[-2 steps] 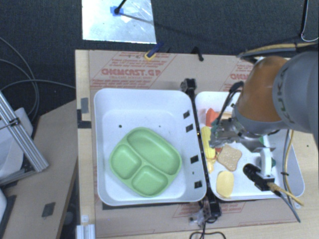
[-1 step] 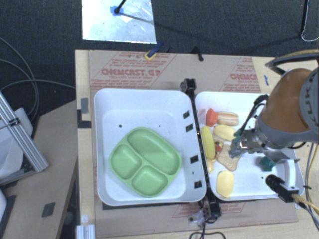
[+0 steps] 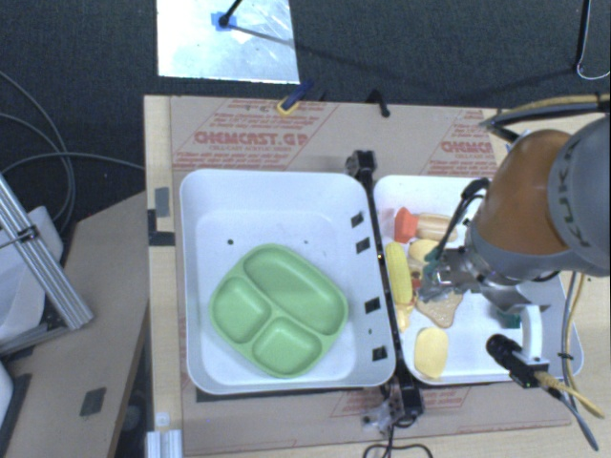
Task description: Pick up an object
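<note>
Now gripper (image 3: 441, 280) low in right bin (image 3: 468, 361), food pieces (image 3: 420, 253) just beside; jaw opening, any hold: cannot tell. Nothing visibly lifted; pick remains.

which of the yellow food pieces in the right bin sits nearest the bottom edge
The pale yellow oval piece, lying alone below the gripper; the long yellow corn-like piece lies higher.

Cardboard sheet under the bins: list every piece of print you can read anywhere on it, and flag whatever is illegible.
"CHEMCAST GP": red print on the cardboard sheet, above the left bin, seen upside down.
A second red print of the same style lies above the right bin; the arm cuts it off, so it is not fully readable.
No other print shows.
</note>
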You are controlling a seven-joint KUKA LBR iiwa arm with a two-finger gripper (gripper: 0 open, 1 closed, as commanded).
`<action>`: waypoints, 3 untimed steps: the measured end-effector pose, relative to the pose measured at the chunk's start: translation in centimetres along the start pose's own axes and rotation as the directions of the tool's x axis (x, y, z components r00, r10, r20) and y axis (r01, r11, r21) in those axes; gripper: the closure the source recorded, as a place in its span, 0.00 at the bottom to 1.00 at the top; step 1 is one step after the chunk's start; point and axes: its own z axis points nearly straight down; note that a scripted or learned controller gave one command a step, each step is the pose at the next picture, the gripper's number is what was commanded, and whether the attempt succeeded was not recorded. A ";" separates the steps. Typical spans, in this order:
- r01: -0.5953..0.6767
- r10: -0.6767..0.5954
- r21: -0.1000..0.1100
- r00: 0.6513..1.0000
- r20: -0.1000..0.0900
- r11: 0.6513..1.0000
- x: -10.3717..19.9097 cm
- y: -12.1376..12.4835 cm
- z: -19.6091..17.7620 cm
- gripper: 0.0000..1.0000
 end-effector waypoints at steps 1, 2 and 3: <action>-0.006 0.006 0.000 1.000 0.002 1.000 -1.8 0.4 -0.2 1.00; -0.009 0.009 0.003 1.000 0.003 1.000 -5.2 -0.2 2.6 1.00; -0.006 0.006 0.004 1.000 0.000 1.000 -4.7 -0.2 5.6 1.00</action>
